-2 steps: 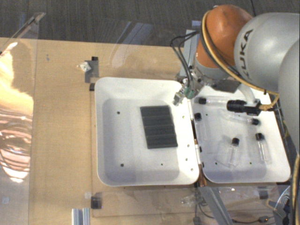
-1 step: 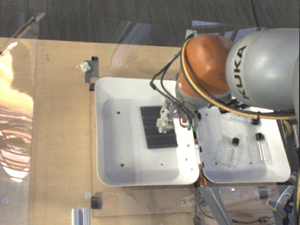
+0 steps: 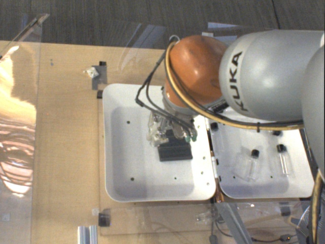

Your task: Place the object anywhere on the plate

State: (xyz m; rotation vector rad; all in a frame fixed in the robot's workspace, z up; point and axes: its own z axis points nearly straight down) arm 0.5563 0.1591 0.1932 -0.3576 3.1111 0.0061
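The gripper hung low over the left bin at frame centre, probably for a pick; whether it was open or closed could not be told.

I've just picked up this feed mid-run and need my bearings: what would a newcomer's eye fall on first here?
The big grey arm with its orange band dominates the view's upper right. It comes in from the right, with the end effector over the middle of the left bin. In the right bin lie a clear black-capped vial and a second vial beside it.
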